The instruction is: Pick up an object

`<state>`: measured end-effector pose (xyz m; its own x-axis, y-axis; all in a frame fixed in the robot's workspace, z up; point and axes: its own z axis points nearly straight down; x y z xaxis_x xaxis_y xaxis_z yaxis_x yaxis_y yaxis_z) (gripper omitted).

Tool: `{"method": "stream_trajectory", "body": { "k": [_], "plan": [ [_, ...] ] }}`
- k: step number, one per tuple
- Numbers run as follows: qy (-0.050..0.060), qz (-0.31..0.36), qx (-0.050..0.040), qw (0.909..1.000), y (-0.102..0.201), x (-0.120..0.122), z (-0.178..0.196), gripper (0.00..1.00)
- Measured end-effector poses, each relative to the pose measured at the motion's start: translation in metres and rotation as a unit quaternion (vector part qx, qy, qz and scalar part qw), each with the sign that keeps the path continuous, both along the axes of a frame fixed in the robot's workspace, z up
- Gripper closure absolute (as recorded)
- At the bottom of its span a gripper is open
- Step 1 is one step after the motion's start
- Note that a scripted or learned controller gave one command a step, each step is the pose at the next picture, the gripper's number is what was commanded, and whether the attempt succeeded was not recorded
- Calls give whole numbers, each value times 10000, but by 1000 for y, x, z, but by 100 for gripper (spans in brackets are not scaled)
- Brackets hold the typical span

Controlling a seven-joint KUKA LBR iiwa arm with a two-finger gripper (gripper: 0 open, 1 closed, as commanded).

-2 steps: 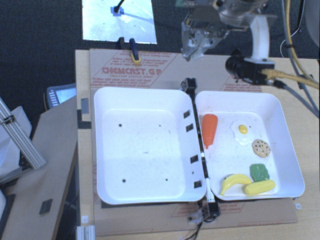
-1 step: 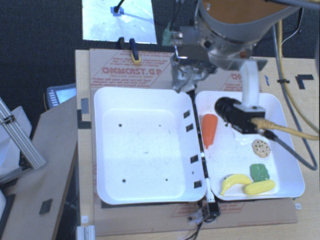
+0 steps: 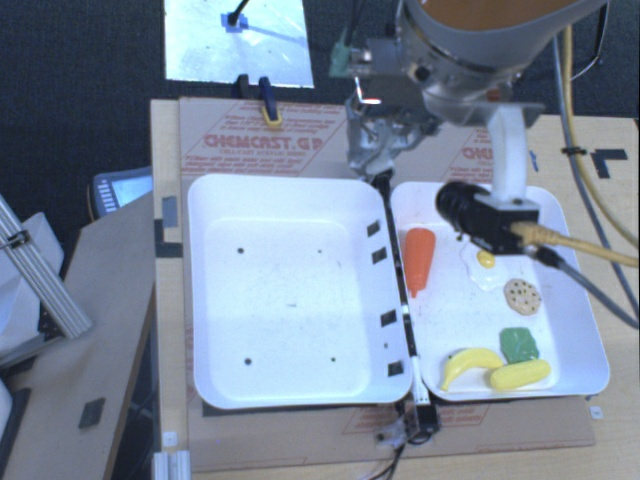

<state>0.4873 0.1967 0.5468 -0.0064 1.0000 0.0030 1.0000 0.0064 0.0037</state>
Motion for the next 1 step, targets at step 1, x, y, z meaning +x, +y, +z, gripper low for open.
{"method": "stream_trajectory", "body": {
  "k": [1],
  "plan": [
    [19, -30, -18, 10000, -5, -1, -26, 100]
  ]
}}
